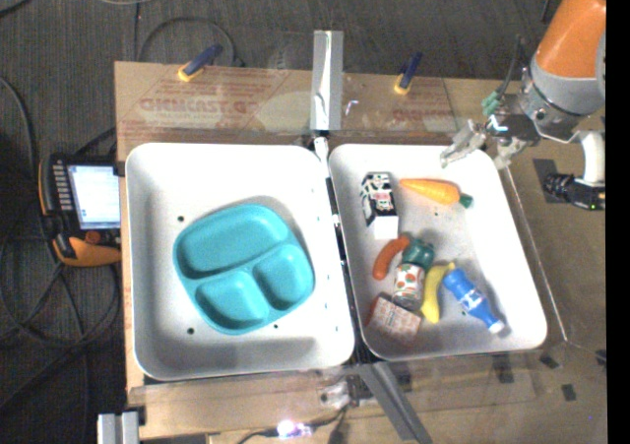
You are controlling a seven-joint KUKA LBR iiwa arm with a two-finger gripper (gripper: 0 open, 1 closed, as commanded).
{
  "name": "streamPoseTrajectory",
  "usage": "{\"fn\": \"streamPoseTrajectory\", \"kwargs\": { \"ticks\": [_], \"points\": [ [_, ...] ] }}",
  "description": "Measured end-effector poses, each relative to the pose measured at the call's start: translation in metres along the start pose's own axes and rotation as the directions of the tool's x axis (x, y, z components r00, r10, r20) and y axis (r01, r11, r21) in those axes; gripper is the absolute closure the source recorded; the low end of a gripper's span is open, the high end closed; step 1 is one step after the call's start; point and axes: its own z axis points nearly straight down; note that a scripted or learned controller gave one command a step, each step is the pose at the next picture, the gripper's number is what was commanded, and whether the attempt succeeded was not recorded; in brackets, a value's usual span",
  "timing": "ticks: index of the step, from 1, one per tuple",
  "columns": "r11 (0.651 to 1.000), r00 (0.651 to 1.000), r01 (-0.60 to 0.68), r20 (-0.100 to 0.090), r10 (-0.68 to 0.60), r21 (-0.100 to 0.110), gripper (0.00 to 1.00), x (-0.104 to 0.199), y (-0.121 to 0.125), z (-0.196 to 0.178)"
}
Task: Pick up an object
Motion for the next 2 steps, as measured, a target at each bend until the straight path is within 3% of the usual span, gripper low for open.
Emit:
{"fn": "streamPoseTrajectory", "kwargs": {
  "ticks": [1,2],
  "points": [
    [0.993,0.993,0.121,-0.001,-0.121,-0.002,0.0,-0.016,-0.033,0.151],
    [0.978,0.978,0.209,-0.018,-0.209,0.019,0.0,-0.03,0.032,0.155]
  ]
}}
